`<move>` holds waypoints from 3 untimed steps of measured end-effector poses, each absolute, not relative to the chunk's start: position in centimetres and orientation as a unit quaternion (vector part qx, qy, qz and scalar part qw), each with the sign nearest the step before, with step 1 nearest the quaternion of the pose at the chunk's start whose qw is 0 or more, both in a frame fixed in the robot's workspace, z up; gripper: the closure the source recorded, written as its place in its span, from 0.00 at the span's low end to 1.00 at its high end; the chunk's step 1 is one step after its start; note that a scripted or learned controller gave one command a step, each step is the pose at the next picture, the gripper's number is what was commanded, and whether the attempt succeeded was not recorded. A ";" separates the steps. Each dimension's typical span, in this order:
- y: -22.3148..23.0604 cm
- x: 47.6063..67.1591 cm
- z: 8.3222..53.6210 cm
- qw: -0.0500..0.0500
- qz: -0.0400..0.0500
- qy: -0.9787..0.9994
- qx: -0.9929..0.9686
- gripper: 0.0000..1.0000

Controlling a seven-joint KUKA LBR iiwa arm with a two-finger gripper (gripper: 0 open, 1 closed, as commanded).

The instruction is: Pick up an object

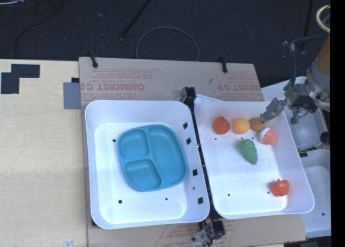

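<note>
Five small toy foods lie in the right-hand bin (302,194), none of them between the gripper's fingers; a red tomato-like piece (220,125) sits toward eleven o'clock of that bin's floor, with an orange ball (241,125) just beside it on its three o'clock side; a brownish piece (255,123) lies next along the same row, partly hidden by the gripper; a round pink-and-white piece (268,136) rests close to it at about four o'clock, near the bin's right wall; a green knobbly piece, something like a bunch of grapes (248,150), lies near the middle of the bin, at six o'clock from the orange ball; a red pepper-like piece with a small green stem (279,187) sits well apart from the rest, toward five o'clock of the bin; the gripper (283,110) hangs over the bin's upper right corner, at about two o'clock, its two fingers spread apart and holding nothing, one fingertip (268,115) reaching down beside the brownish piece, though contact cannot be judged; the left-hand bin (102,208), touching the right one along a black divider, holds a blue divided plate (152,156) with three compartments, lying flat at its centre; both bins rest on a cardboard sheet (161,81) on the bench.
</note>
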State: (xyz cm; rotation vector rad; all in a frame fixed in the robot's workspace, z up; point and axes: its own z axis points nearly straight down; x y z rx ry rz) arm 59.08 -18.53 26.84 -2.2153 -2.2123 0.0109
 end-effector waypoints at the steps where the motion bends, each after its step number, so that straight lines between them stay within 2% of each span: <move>1: -18.5 59.3 27.4 0.001 0.001 -0.707 -0.707 0.00; 3: -17.1 58.5 17.5 0.003 0.002 -0.707 -0.707 0.00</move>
